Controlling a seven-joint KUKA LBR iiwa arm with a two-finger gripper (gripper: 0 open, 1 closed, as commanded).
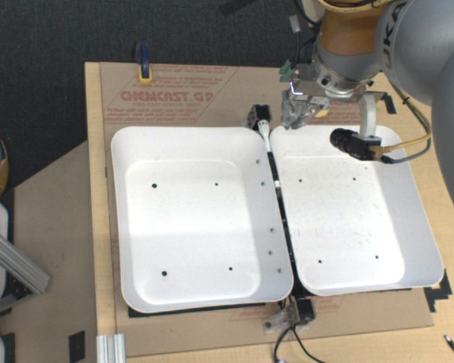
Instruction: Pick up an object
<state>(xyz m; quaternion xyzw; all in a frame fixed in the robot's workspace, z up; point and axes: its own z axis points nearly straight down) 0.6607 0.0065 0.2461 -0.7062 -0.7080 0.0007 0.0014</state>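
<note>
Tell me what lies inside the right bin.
The right bin shows bare white floor with a few small dark dots. Its far edge is covered by the arm and hand, so anything there cannot be seen.

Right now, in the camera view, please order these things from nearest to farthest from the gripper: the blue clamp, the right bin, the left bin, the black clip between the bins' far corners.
Gripper hangs at the right bin's far left corner.
1. Right bin: just under the gripper.
2. Black clip: close, to its left.
3. Left bin: further left.
4. Blue clamp: far left, at the board's far edge.
</note>
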